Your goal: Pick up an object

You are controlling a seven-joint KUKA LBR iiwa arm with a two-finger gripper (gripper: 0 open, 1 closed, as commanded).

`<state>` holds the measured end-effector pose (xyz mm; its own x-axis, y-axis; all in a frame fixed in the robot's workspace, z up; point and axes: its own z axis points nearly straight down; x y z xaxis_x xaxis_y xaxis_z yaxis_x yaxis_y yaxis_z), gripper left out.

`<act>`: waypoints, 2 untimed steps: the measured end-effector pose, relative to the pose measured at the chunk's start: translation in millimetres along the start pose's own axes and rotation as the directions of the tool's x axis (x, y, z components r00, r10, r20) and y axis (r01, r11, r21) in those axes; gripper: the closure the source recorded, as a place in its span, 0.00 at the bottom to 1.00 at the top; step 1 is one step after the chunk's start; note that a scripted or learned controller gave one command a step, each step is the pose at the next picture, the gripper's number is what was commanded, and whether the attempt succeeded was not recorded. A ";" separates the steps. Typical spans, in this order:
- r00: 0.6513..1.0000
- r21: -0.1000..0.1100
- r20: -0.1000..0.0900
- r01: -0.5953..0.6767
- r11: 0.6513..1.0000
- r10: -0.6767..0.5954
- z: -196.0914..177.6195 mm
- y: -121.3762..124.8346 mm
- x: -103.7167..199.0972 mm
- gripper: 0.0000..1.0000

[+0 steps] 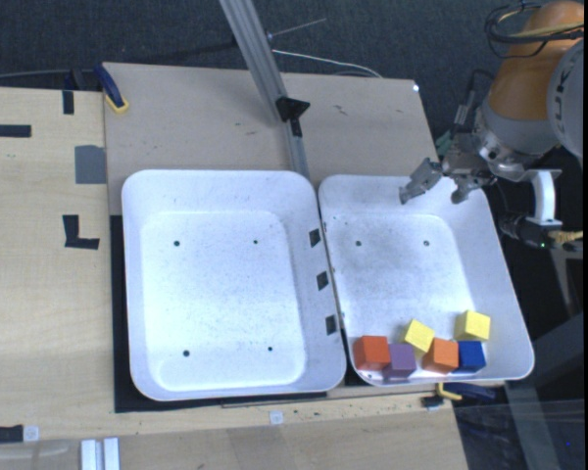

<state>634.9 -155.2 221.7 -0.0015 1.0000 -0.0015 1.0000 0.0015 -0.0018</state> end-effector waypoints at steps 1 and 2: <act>1.000 0.007 -0.003 -0.001 1.000 0.001 50.7 -41.9 27.7 0.00; 1.000 0.002 0.000 0.002 1.000 -0.002 130.2 9.5 27.7 0.00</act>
